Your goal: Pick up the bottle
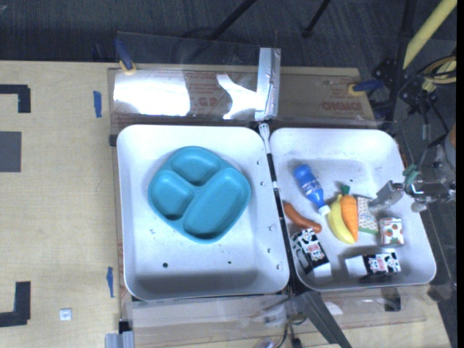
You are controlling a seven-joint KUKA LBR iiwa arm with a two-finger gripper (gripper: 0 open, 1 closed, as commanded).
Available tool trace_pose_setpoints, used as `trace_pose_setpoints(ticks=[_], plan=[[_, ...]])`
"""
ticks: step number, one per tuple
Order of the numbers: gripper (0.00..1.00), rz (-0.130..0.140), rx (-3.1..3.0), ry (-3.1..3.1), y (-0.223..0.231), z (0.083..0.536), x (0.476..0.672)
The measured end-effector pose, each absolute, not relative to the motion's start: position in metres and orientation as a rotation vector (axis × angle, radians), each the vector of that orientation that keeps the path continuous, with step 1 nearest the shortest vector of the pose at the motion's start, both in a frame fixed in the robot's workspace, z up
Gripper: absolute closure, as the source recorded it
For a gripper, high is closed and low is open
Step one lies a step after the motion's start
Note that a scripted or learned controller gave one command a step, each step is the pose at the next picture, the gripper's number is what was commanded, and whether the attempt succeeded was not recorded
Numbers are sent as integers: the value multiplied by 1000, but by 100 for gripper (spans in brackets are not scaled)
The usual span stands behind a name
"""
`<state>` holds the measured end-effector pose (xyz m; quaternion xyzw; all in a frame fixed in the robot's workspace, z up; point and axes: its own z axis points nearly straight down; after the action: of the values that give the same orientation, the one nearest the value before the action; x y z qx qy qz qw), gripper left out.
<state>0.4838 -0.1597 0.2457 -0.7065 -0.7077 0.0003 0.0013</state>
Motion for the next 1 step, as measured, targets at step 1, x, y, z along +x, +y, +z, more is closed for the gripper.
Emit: trace_pose_setpoints(ticks=[1], plan=[[0, 1, -2218, -2221, -160, 246, 484]])
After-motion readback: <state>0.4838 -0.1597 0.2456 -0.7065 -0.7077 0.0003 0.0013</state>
